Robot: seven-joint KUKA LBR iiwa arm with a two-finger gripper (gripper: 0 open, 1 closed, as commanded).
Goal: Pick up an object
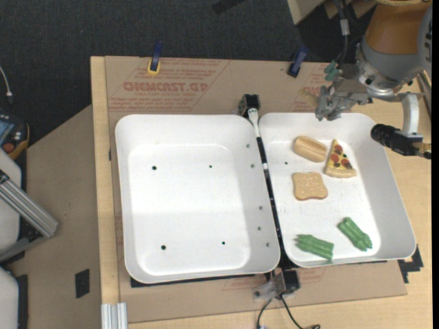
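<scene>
Down at the front edge of the bench, a small black clip with a thin wire (280, 285) sits where the two bins meet; I think it helps hold them in place. On the left is a shallow white plastic bin (137, 184) with a few tiny dark dots on its floor. Next to it, touching along a dark strip, is the other shallow white plastic bin (391, 204), and all the toy food lies in it, likely so the arm can reach it from its side. Near its front lie a bumpy green toy bean pod (314, 245) and a second green pod (355, 233). Farther back come a flat tan toy bread slice (309, 186), a light brown toy bun (310, 148) and a toy pizza wedge with red spots (339, 160). The metal two-finger gripper (330, 108) hangs over the back rim, close to the bun but not touching any food. It looks small and dark, so I cannot tell if it is open or closed. The arm's top is cut off.
</scene>
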